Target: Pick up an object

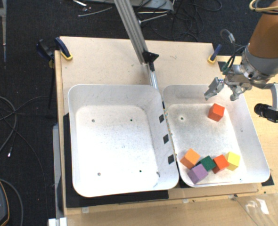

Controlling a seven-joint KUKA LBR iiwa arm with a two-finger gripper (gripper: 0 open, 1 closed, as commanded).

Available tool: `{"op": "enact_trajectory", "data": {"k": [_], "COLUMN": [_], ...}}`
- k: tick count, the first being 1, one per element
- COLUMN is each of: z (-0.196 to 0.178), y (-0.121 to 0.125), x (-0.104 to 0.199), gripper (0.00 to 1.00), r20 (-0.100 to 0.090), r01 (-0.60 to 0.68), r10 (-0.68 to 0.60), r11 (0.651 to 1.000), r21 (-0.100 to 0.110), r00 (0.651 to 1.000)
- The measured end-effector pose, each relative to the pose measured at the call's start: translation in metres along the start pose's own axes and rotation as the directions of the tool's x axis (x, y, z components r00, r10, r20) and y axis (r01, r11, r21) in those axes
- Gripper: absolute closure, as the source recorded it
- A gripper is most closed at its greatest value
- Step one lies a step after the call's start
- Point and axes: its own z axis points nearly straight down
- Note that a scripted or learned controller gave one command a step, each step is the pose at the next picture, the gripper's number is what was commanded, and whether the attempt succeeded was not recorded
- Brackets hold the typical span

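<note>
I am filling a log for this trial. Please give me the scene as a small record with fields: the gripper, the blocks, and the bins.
gripper: gripper open, above far part of right bin, holding nothing
nearest block: lone orange-red cube, just below the gripper in the picture
cluster: orange cube, green cube, purple cube, red cube, yellow cube, at near edge of right bin
left bin: left bin, white, beside the right one

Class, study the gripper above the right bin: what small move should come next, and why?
Probably a short drop straight down: the gripper, open and holding nothing, hangs just above the lone orange-red cube, which sits apart from the clustered blocks.
</note>
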Motion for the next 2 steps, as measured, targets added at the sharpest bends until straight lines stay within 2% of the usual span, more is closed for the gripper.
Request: {"op": "enact_trajectory", "data": {"k": [1,2], "z": [0.121,0.151], "y": [-0.004,0.03], "x": [-0.062,-0.043], "gripper": [0.0,0.0], "r20": [-0.001,0.0], "r01": [-0.007,0.002], "r10": [0.007,-0.002], "r11": [1.0,1.0], "r21": [0.007,-0.003], "r00": [1.0,1.0]}}
